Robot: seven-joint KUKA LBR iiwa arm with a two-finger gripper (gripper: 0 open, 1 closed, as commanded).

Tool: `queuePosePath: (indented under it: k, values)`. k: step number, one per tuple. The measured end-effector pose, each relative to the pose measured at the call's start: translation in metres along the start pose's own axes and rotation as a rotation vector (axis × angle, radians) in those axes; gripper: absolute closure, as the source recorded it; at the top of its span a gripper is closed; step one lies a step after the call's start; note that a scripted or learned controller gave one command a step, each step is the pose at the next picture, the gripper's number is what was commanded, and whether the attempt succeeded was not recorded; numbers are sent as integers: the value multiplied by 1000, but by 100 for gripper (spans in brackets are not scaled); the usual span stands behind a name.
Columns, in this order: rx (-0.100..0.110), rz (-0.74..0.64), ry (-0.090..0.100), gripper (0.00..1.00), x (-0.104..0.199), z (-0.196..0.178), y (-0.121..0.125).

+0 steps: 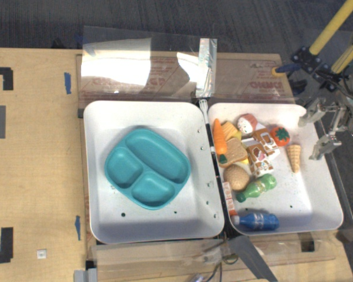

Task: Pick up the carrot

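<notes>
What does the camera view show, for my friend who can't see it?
An orange toy carrot lies at the left edge of a pile of toy food in the right white bin, while the robot's metal tool hangs over that bin's right rim, apart from the pile. The left white bin holds a teal divided plastic plate.

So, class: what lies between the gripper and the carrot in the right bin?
In the camera view, between the gripper and the carrot lie the ice-cream cone, the tomato and small cartons.

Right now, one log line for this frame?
task: pick up carrot | pincer: right bin's right edge, holding nothing | carrot: right bin, far-left pile, untouched | teal tray: left bin
</notes>
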State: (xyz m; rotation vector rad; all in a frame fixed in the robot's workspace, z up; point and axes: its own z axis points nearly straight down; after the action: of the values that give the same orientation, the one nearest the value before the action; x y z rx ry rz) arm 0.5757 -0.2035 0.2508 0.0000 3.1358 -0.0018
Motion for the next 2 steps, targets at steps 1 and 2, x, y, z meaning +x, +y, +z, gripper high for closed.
queuePosePath:
  k: [1, 2]
  values:
    - [-4, 9, 12, 0, 64, 118, -5]
    - [-1, 50, 1, 0, -14, 139, -18]
